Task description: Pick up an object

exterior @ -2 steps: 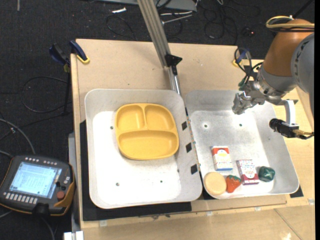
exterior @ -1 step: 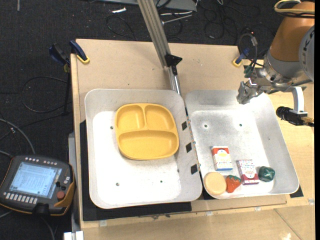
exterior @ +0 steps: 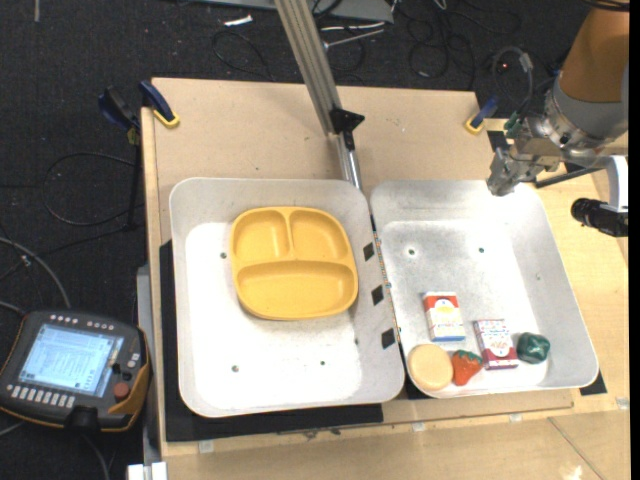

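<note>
A tan bench (exterior: 250, 138) fills the middle of the frame, seen from above at a slant, with dark floor and loose cables around it. Two shallow white bins sit side by side on it. The left bin (exterior: 200, 368) holds a yellow divided plate (exterior: 294, 262) with three compartments, lying flat in its upper middle. The right bin (exterior: 520, 238) has its objects gathered along its lower edge: a small red and white carton (exterior: 443, 317), and beside it to the right a pink and white box (exterior: 493, 342). Below the carton lies a pale round disc (exterior: 431, 366), touching a red strawberry-like toy (exterior: 466, 367). A small dark green object (exterior: 533, 348) sits at the far right of the group.

The grey arm (exterior: 590, 78) with its orange band enters from the upper right. Its gripper (exterior: 502, 180) hangs over the upper right corner of the right bin, well apart from the objects. Whether the jaws are spread or pressed together cannot be told.

A handheld control pendant (exterior: 70, 368) with a lit screen lies at lower left, off the bench.
</note>
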You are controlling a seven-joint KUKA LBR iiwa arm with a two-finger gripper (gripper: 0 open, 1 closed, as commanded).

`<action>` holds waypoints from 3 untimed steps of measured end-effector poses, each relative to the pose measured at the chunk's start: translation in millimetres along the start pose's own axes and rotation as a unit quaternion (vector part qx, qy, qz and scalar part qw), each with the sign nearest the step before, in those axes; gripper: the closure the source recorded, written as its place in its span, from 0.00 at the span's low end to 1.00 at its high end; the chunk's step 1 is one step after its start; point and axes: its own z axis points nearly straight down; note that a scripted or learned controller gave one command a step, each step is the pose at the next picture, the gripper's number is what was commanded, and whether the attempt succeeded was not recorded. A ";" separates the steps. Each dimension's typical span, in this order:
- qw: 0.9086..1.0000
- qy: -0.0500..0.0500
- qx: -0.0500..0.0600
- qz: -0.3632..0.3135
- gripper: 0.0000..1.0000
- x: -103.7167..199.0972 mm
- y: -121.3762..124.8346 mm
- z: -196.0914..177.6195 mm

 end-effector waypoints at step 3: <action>1.000 0.002 0.003 -0.003 1.00 159.5 11.8 -5.6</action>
